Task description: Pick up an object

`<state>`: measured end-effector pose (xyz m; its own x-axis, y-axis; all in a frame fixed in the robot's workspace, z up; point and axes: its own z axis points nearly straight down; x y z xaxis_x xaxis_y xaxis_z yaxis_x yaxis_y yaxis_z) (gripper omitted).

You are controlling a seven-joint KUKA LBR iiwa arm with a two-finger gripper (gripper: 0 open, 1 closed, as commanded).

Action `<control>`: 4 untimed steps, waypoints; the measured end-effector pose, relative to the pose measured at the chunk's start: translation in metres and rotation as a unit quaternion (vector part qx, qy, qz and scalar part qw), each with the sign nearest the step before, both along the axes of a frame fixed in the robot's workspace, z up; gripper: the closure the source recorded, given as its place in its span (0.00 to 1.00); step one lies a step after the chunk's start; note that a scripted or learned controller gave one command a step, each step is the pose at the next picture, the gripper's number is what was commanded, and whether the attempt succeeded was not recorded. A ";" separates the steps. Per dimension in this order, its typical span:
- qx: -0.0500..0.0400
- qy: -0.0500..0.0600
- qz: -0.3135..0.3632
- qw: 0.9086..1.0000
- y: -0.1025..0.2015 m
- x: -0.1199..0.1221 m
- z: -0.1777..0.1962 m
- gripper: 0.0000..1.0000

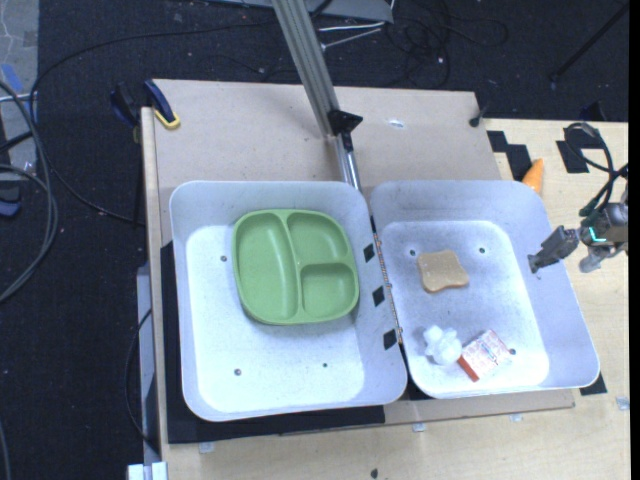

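In the right bin lie a tan slice of toast, a small white crumpled object and a red and white carton. A green divided plate rests in the left bin. My gripper hangs at the far right of the camera view, just beyond the right bin's right rim, apart from every object. Its dark fingers point left toward the bin, and nothing shows between them.
A grey metal pole slants from the top down to the bins' shared back edge. An orange object and black tape patches lie on the bench at the back right. A blue and yellow tool sits at the bench's back left corner.
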<state>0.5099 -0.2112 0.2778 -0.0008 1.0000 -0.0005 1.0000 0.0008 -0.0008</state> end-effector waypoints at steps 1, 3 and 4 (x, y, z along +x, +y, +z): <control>0.000 0.000 0.000 1.000 0.000 0.000 0.000 0.00; 0.001 0.003 -0.001 1.000 -0.004 -0.005 -0.110 0.00; 0.001 0.002 -0.001 1.000 0.004 -0.009 -0.156 0.00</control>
<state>0.5011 -0.2071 0.1219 0.0002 1.0000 0.0021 1.0000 -0.0002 -0.0047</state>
